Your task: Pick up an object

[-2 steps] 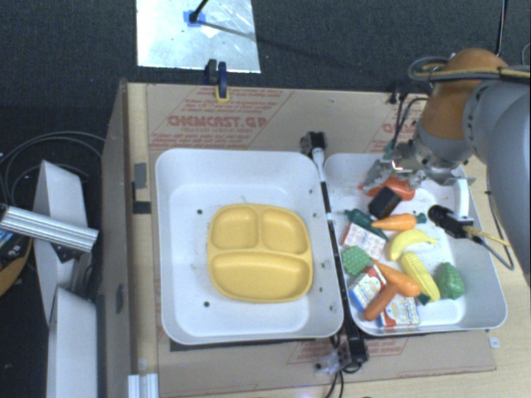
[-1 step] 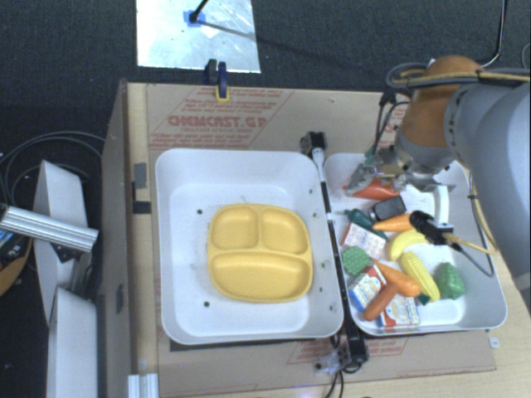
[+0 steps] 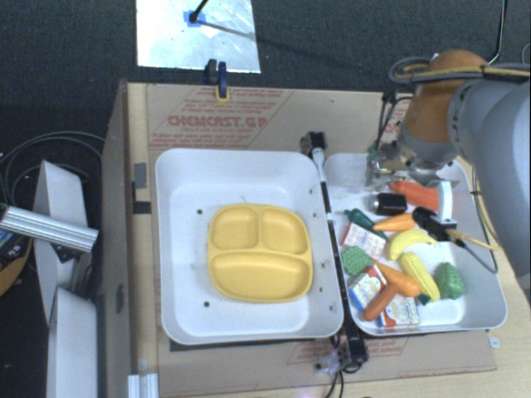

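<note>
**Gripper low over the far end of the toy-filled bin**

The arm (image 3: 473, 110) is seen reaching in from the right, its orange band above the wrist, with the gripper (image 3: 383, 169) lowered to the far left corner of the right bin (image 3: 485, 301). How the tool stands, and whether anything is caught in it, cannot be told: it is small, partly masked by the wrist, and blurred against the white bin floor.

No single target is named by the task, so any toy in the right bin may be taken. The pile is spread toward the near side of the gripper: an orange carrot (image 3: 415, 195) lies just beside it, long axis running left to right with a slight tilt; a small dark cylinder (image 3: 388, 203) lies close below the gripper. Further toward the camera a banana (image 3: 408, 242), a corn cob (image 3: 421, 275), a green broccoli piece (image 3: 450, 280) and printed cartons (image 3: 362, 239) are crowded together, many touching.

The left bin (image 3: 187, 305) is occupied by a yellow divided plate (image 3: 259, 251), well apart from the gripper.

The nearest candidates are judged to be the dark cylinder and the carrot; only a short move toward the camera would be needed.
</note>
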You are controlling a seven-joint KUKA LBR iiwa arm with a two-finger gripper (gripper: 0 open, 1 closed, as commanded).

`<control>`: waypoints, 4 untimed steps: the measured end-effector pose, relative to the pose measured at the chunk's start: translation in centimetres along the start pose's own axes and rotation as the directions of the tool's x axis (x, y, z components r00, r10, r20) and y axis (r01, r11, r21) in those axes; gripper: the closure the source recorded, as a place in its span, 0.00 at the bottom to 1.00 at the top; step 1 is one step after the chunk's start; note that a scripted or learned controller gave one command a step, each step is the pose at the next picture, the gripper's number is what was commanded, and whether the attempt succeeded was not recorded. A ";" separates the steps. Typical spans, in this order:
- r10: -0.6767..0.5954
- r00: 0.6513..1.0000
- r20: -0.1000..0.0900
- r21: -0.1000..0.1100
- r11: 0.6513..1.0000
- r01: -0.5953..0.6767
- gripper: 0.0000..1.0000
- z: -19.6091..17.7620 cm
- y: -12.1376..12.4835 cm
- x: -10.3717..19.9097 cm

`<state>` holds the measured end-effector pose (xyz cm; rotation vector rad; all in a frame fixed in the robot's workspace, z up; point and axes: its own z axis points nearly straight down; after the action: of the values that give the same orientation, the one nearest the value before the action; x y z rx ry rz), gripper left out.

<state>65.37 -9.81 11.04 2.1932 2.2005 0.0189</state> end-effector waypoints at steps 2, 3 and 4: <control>0.002 1.000 -0.015 0.031 1.000 -0.001 0.00 -14.7 -4.9 -3.1; 0.003 1.000 -0.016 0.035 0.999 -0.002 0.00 -5.3 -3.1 -5.8; -0.001 1.000 -0.013 0.015 1.000 0.002 0.00 1.0 1.0 -3.7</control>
<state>66.46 -13.54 10.08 2.2056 2.2165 0.0163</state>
